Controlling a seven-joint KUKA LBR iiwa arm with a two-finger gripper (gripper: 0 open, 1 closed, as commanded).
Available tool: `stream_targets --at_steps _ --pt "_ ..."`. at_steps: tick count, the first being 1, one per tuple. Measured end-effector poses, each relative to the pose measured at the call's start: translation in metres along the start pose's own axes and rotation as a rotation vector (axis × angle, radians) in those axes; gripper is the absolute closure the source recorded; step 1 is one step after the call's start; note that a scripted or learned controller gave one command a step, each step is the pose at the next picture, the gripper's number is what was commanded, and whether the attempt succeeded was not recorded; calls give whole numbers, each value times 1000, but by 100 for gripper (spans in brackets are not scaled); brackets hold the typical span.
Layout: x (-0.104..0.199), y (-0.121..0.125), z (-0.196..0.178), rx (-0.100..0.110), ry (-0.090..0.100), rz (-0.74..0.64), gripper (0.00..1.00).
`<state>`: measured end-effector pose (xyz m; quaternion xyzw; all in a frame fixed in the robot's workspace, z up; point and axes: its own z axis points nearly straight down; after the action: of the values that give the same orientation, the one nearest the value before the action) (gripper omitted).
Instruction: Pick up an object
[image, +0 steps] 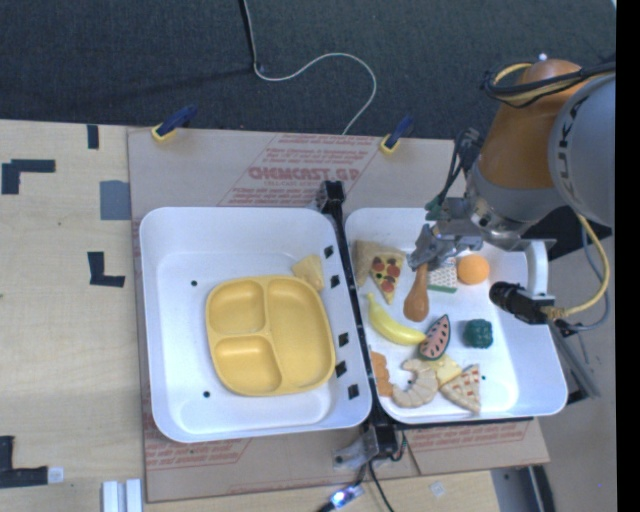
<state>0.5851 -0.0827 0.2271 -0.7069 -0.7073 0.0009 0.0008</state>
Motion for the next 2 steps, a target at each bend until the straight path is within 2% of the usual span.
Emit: stream_targets --at_steps 1,2 --pt "-12 4 14 1 -1 0 100" --pt "-11 8 12 -1 -1 -1 100"
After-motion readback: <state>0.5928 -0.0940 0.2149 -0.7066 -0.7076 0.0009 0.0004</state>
